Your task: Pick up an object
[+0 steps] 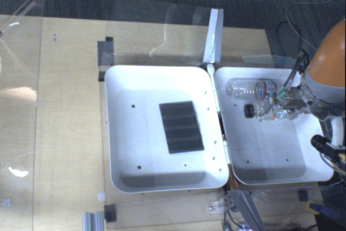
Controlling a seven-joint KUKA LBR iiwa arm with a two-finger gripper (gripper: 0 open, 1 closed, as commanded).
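Observation:
In the right bin [270,157], a clear plastic bottle [244,88] lies on its side near the far wall. A small black round piece [248,111] sits just in front of it. My gripper [272,112] reaches in from the right and hangs low over the bin floor, just right of the black piece and in front of the bottle's label end. A flat black ribbed pad [181,127] lies in the middle of the left bin [110,132].
The arm's orange band [331,65] and grey wrist hang over the right bin's right edge. Cables [327,146] trail at the right. A metal divider post [212,40] stands behind the seam between the bins. Clear acrylic panels stand at the left.

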